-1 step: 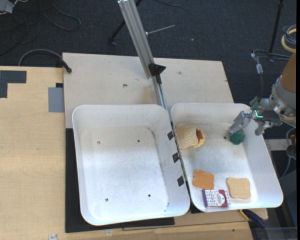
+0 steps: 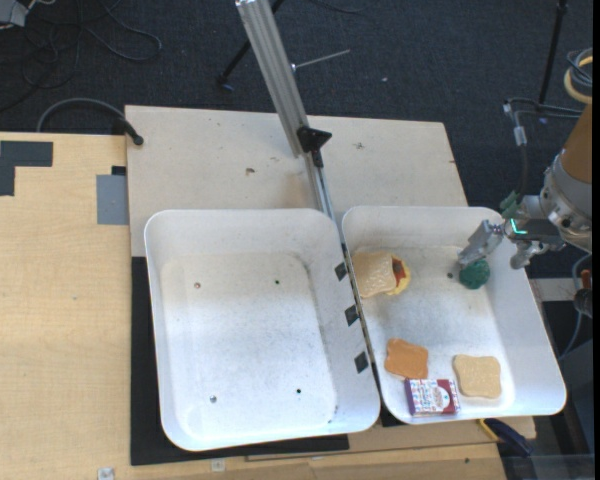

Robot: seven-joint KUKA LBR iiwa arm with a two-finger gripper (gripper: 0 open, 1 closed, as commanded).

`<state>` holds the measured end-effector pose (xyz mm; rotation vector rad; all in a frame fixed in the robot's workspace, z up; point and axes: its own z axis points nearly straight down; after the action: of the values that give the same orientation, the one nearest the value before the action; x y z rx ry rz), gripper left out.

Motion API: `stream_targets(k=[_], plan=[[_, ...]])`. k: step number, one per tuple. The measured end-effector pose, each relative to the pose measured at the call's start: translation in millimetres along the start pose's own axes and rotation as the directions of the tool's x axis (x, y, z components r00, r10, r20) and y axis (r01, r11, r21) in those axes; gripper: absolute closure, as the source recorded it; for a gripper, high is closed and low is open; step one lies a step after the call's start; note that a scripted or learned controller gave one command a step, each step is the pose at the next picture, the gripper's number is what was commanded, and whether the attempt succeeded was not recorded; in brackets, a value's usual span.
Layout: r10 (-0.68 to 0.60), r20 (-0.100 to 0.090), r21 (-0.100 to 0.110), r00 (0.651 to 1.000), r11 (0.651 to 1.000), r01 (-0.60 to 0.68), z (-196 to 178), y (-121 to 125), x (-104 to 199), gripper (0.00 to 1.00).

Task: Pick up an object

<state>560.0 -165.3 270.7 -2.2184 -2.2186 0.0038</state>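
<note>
Nearest to us, along the front edge of the right-hand shallow white bin (image 2: 540,363), we see a small red and white printed packet (image 2: 431,397) lying flat, with a pale tan slice of toast-shaped foam (image 2: 478,376) just beside it on the right and an orange-brown flat square piece (image 2: 407,358) just above and to its left. Further back, against the bin's left wall, rests a tan bun-shaped sandwich toy with a red filling (image 2: 381,273). The left-hand white bin (image 2: 170,268) sits alongside, touching the right one along a seam marked by small black clips (image 2: 349,315).

Deeper still in the right bin, near its right wall, we find a small dark green rounded object (image 2: 474,276). It lies on the bin floor right at the tip of the left grey finger (image 2: 478,240) of the two-finger gripper (image 2: 498,250), which reaches in from the right at a slant. The fingers stand apart, one over the green object and the other out towards the bin's right rim. We cannot say that the green object sits between them; it appears just below and beside the nearer fingertip, touching or nearly so.

Farthest off, a long silver aluminium rail (image 2: 280,78) leans across the beige board (image 2: 220,158) behind the bins.
</note>
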Motion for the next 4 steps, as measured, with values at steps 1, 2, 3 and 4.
stream_targets(k=[1, 2, 3, 4], plan=[[0.0, -0.002, 0.007, 1.0, 1.0, 0.0, 63, -4, -5, 0.0], [0.001, -0.002, 0.007, 1.0, 1.0, -0.001, 127, -12, -6, 0.0], [0.001, 0.0, -0.001, 1.0, 1.0, -0.001, 179, -12, -6, 0.0], [0.007, -0.001, 0.002, 1.0, 1.0, -0.007, 170, -12, -7, 1.0]])
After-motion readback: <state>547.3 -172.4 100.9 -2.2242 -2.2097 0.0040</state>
